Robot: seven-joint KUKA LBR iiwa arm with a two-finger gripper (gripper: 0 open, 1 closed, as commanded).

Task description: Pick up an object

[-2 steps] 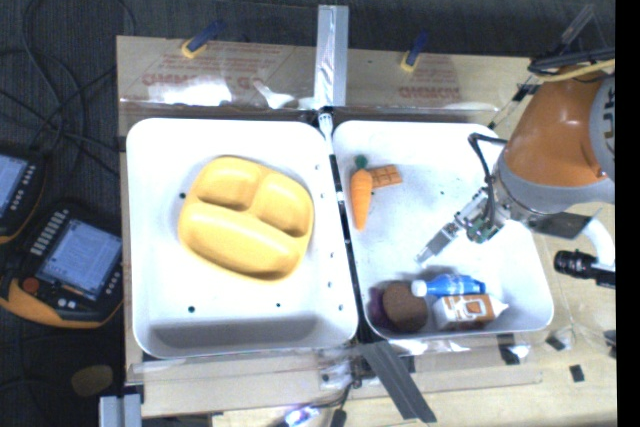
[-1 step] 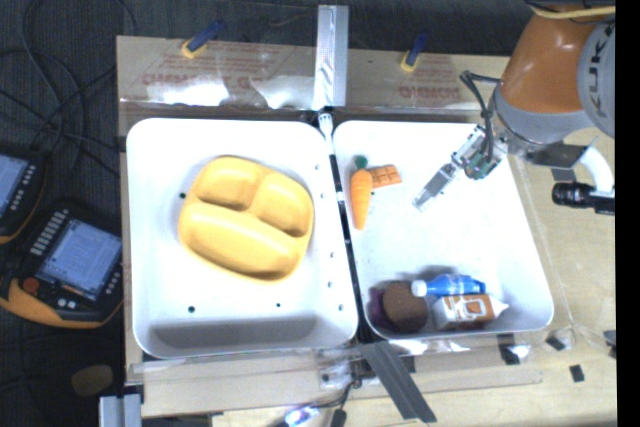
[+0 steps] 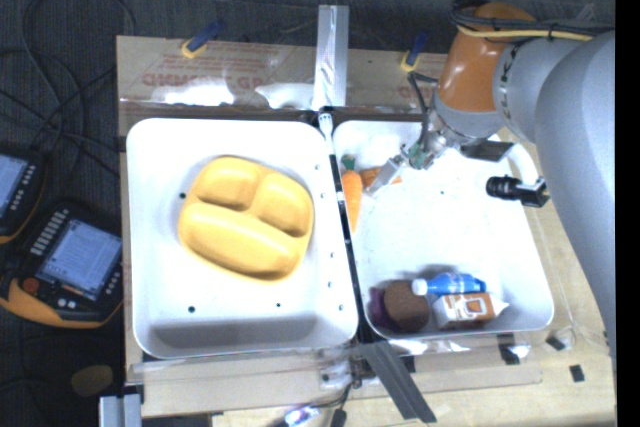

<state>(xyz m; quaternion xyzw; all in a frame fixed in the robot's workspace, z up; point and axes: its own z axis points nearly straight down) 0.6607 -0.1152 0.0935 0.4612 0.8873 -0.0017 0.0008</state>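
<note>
Writing on the carton (image 3: 467, 308) too small to read. Tool (image 3: 420, 156) over the right bin's (image 3: 500, 235) far left corner, jaw state unclear. Carrot (image 3: 351, 198) just left of the tool, against the bin's left wall. Carton, bottle (image 3: 448, 285) and brown ball (image 3: 402, 305) lie well below the tool, near the front wall.

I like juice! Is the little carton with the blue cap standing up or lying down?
Lying down. The carton rests on its side in the right bin, blue cap pointing left, beside a brown round thing.
</note>
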